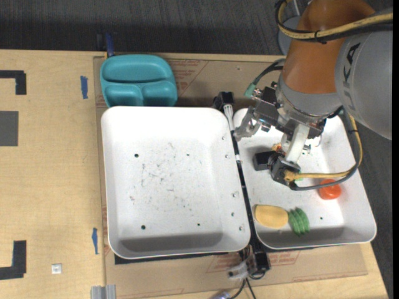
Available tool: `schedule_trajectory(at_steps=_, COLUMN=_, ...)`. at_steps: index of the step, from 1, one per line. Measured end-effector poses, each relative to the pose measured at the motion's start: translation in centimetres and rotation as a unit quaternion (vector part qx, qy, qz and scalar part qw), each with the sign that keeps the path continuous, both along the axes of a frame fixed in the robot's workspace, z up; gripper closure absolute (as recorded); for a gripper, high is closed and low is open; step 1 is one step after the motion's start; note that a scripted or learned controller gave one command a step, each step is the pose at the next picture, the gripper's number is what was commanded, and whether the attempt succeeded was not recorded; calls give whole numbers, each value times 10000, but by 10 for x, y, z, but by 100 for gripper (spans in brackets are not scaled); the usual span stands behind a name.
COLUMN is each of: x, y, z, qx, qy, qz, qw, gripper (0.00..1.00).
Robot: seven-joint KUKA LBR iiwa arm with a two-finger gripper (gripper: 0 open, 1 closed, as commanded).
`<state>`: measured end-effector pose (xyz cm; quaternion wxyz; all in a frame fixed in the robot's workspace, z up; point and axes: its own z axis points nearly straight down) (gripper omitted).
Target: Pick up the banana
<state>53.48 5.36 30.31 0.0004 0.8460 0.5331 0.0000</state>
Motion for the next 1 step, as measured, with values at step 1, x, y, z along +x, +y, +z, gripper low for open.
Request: schedule_trajectory(at_steps=1, x=-56, y=58, z=-81, qx=6, qy=21, qz=-545, qw=9985, gripper=0)
